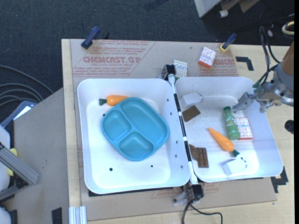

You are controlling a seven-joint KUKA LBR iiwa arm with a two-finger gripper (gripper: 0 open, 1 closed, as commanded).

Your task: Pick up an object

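1. Bench (117,55) — brown board top with red lettering, carrying two shallow white bins side by side.
2. Left bin (88,139) — holds a blue divided plate (134,129) with three compartments, lying near the middle; an orange carrot (114,99) with a green top lies just beyond the plate's far-left edge, touching or nearly touching it.
3. Right bin (266,139) — holds several small items, listed below.
4. Green bottle (230,123) — lies on its side near the bin's centre, its cap toward the far side, just beside a red-and-white packet (244,128) on its right.
5. Second carrot (221,139) — lies aslant, just near-left of the bottle, leafy end toward the near-right.
6. Brown chocolate bar (200,156) at the near-left of the right bin; a brown flat piece (190,113) and a grey-white block (191,98) at the far-left; a white object (235,165) at the near edge.
7. Claw (244,101) — enters from the right at the right bin's far-right part, above and just beyond the bottle. Nothing sits between its fingers; whether they stand apart or together cannot be told.
8. Outside the bins — a small red-and-white box (207,57) on the bench beyond the right bin, and a patterned packet (180,68) near the bins' shared far corner.
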